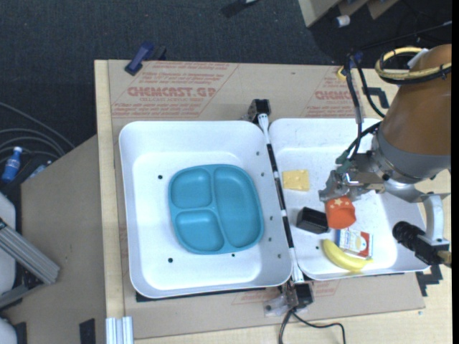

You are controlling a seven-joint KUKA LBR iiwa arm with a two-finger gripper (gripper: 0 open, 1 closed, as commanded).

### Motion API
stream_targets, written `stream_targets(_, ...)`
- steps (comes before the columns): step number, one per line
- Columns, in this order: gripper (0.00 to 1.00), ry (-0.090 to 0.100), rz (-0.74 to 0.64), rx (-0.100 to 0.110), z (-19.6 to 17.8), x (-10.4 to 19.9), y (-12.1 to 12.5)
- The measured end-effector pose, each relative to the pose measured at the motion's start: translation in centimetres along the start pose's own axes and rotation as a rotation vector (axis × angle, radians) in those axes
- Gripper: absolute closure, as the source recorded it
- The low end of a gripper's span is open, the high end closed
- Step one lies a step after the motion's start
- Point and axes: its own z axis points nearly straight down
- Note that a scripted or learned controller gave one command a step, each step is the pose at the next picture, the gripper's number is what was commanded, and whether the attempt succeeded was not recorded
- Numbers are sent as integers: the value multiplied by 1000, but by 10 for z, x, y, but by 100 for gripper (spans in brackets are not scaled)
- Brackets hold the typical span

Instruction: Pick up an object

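Dark carpet surrounds a brown board-covered desk (215,84) printed with red lettering, and two shallow white bins sit on it side by side. Black cables (29,138) trail over the carpet at the far left. Within the left bin (143,264) lies a blue plate (214,208) split into three compartments, flat near the middle. Across the divider, the right bin (308,131) holds a yellow cheese-like slice (296,180) near its left wall, a small black block (313,221) below that, and an orange-red block (341,212) just beside the black one. A yellow banana (343,256) lies along the front, touching a small red and white carton (356,243). The gripper (343,186) hangs directly above the orange-red block; whether its fingers are spread or pressed together cannot be made out.
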Motion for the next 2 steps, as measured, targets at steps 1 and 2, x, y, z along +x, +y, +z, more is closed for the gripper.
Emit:
stream_targets(1,100,0,0,0,4,38,0)
stream_targets(2,100,-2,1,-4,16,1,83)
